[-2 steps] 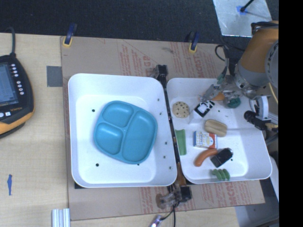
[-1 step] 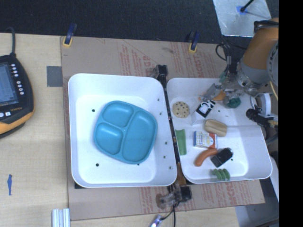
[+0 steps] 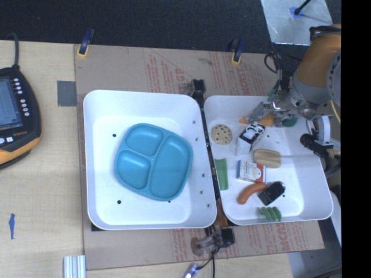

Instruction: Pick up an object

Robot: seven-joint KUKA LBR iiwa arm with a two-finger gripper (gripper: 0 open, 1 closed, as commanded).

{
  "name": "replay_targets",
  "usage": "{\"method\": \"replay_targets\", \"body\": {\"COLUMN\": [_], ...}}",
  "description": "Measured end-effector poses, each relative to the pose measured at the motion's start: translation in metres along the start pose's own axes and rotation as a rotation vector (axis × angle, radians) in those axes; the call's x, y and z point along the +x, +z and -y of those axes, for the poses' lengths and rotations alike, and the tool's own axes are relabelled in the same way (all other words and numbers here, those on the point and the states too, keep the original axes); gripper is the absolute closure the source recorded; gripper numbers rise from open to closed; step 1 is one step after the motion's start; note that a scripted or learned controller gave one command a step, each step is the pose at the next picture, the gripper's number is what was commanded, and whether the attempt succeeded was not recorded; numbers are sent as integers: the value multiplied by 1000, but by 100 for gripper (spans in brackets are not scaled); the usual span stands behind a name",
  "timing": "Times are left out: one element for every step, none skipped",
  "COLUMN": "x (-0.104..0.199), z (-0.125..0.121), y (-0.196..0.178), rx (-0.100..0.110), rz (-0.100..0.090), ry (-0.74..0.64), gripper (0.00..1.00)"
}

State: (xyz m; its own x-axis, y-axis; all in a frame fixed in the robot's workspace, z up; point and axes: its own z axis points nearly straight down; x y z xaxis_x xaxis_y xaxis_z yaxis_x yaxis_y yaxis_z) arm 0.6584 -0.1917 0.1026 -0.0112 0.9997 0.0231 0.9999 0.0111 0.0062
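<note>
Your gripper (image 3: pixel 268 110) hangs over the far end of the right bin (image 3: pixel 324 204). You cannot tell if its jaws are open or shut. Just under it lies a small black and white toy (image 3: pixel 251 133), near a round cookie (image 3: pixel 221 134). The toy looks light and hard, maybe a bit slippery. Grab it across its thin middle, not its ends. The blue tray (image 3: pixel 154 161) sits in the left bin (image 3: pixel 98 112).

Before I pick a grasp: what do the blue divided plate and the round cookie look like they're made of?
Blue divided plate: likely moulded plastic, smooth with a soft sheen and rounded compartment edges. Cookie: tan disc with dark specks, probably a plastic or rubber toy; too small to be sure.
</note>
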Motion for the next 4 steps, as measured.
{"method": "replay_targets", "body": {"x": [14, -3, 82, 33], "z": [55, 5, 52, 182], "y": [-2, 11, -27, 9], "rx": [-22, 10, 9, 5], "rz": [31, 23, 23, 27], "ry": [8, 5, 4, 8], "gripper": [0, 0, 0, 0]}}
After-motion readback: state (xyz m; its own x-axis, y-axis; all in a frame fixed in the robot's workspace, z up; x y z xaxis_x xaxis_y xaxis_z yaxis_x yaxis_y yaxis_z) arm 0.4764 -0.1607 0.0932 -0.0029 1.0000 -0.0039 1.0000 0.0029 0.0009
